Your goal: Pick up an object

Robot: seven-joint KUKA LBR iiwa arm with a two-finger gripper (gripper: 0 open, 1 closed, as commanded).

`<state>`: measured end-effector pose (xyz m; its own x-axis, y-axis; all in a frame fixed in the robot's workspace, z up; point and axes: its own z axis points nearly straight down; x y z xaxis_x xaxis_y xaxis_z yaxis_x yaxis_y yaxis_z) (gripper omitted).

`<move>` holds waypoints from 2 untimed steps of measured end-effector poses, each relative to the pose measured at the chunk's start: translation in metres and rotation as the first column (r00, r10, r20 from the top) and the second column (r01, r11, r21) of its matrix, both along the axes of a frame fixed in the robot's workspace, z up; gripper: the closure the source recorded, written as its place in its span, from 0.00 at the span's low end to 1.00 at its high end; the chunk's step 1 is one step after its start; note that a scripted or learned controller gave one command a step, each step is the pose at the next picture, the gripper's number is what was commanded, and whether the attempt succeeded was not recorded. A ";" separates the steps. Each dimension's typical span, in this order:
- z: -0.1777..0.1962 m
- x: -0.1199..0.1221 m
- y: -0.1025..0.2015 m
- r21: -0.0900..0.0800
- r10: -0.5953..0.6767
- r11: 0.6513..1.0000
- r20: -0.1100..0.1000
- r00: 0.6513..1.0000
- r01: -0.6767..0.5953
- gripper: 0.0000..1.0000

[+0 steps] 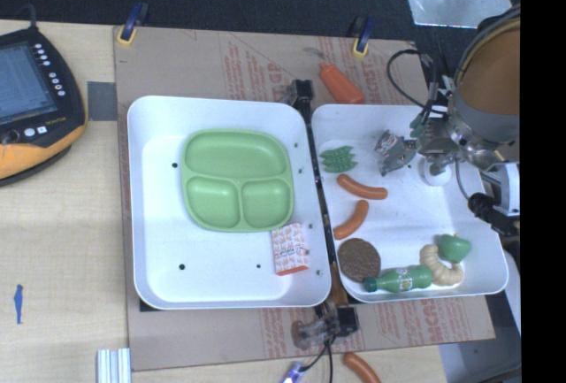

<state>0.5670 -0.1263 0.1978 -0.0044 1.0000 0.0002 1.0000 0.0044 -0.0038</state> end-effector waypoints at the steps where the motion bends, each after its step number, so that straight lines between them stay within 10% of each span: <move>1: -0.039 0.000 -0.087 -0.002 -0.002 1.000 0.000 1.000 0.002 0.00; 2: -0.066 0.064 -0.045 -0.001 0.002 1.000 0.000 1.000 -0.002 0.00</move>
<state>0.6315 -0.1716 0.1313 -0.0064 1.0000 -0.0012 1.0000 0.0064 -0.0039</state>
